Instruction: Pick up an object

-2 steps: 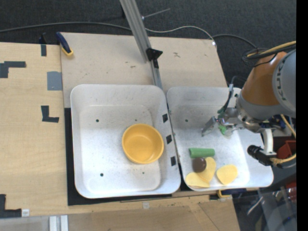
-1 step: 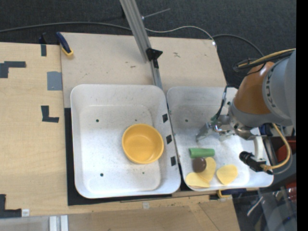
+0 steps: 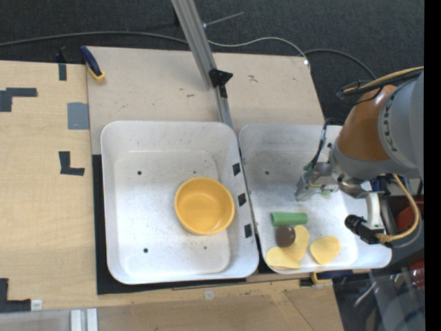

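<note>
Orange-banded and bulky, the arm (image 3: 375,133) rides highest over the right bin (image 3: 275,150), so it sits nearest the lens, and below it the gripper (image 3: 311,185) hangs above bare bin floor with nothing visibly between its tips; how wide it stands cannot be told from this slant. At about seven o'clock from the gripper lies a small green cylinder (image 3: 289,218), on its side and pointing three to nine. Just past it at six o'clock a brown round piece (image 3: 285,236) touches a yellow wedge (image 3: 289,252), with a second yellow piece (image 3: 324,249) near at five o'clock. Farther out at nine o'clock, the left bin (image 3: 124,157) holds a yellow bowl (image 3: 203,205). The cylinder looks light, stiff and likely to roll; pinching across its short width seems best.
</note>
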Robot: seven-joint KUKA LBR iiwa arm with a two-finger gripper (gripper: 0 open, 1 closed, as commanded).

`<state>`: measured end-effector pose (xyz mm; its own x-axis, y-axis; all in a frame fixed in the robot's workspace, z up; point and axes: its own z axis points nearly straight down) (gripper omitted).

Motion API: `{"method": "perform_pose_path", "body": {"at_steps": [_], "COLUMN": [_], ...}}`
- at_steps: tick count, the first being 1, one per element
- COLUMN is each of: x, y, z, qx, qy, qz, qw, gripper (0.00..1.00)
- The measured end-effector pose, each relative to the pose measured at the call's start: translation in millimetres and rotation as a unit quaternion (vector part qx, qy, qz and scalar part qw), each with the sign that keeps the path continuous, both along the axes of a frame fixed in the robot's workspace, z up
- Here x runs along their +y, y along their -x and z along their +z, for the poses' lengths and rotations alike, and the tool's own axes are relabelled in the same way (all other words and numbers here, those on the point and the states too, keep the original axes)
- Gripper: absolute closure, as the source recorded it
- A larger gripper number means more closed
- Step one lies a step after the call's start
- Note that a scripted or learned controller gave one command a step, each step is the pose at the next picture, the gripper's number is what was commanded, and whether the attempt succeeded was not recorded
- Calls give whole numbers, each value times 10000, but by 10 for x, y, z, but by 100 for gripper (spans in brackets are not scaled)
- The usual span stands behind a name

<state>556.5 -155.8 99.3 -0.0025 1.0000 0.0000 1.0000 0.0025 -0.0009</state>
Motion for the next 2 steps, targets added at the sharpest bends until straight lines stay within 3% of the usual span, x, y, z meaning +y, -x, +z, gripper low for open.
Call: {"method": "perform_pose_path", "body": {"at_steps": [2], "x": [-9], "y": [63], "z": [985], "qx": [-22], "qy": [6], "qz": [-6], "qw": [10000], "gripper": [100]}}
